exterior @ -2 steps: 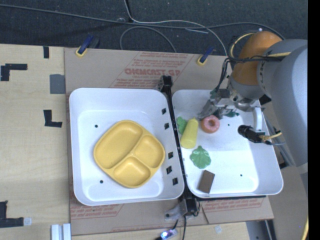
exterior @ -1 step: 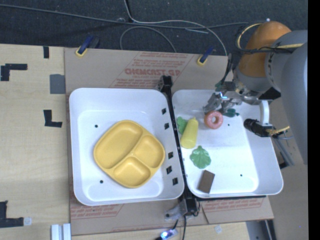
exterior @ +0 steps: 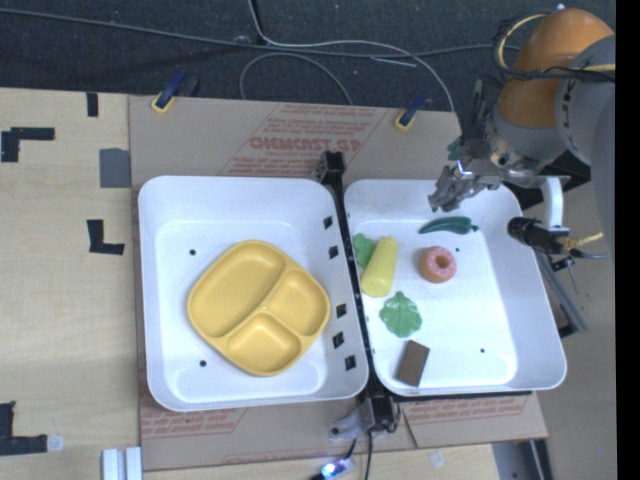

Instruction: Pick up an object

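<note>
Pincer (exterior: 447, 193) hangs at upper right of frame, over the right bin's (exterior: 505, 313) far edge; can't tell its state, nothing visibly held. Dark green pepper (exterior: 448, 226) lies just below it; pink donut (exterior: 437, 264), yellow corn (exterior: 379, 266), green leaf (exterior: 401, 313), brown block (exterior: 412, 362) further down. Looks like approach step. Next: descend onto pepper.

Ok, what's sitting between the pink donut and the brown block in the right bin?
In the camera view, the green leafy piece lies roughly between the pink donut and the brown block, slightly left of their line.
</note>
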